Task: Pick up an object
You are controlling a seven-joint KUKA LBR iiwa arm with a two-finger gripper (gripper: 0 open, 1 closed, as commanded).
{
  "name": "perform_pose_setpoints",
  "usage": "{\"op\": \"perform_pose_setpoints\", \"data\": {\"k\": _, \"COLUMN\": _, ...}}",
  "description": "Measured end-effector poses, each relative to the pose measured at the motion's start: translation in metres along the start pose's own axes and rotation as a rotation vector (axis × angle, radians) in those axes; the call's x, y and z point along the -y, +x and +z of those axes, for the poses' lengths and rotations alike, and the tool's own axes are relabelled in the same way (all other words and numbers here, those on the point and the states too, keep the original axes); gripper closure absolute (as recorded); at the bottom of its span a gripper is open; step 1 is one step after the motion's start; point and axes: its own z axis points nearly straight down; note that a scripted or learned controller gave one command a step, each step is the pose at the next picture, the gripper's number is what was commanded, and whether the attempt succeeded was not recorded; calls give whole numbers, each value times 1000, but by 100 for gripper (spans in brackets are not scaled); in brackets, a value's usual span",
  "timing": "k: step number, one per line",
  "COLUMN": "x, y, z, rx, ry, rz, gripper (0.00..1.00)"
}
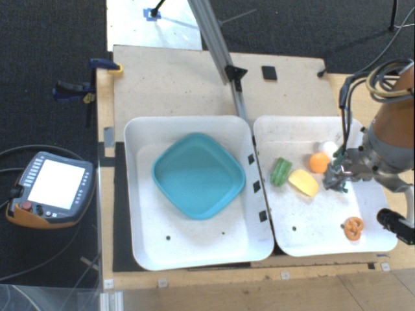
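In the right bin (305,232) lie a green pepper-like piece (281,172), a yellow wedge (303,183), an orange ball (318,163), a small white object (329,148) behind the ball, and an orange pretzel-shaped piece (353,228) near the front right. My gripper (336,180) hangs low over the bin just right of the yellow wedge and below the orange ball. I see nothing between its fingers, and their state is unclear.
The left bin (149,238) holds a teal square plate (198,174). A metal pole (214,34) slants across the back of the bench. A teach pendant (48,190) rests on the floor at the left. Cables loop near the arm at the right.
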Motion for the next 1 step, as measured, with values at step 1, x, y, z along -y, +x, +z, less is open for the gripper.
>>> {"op": "perform_pose_setpoints", "data": {"k": 1, "x": 8, "y": 50, "z": -3, "rx": 0, "ry": 0, "rz": 0, "gripper": 100}}
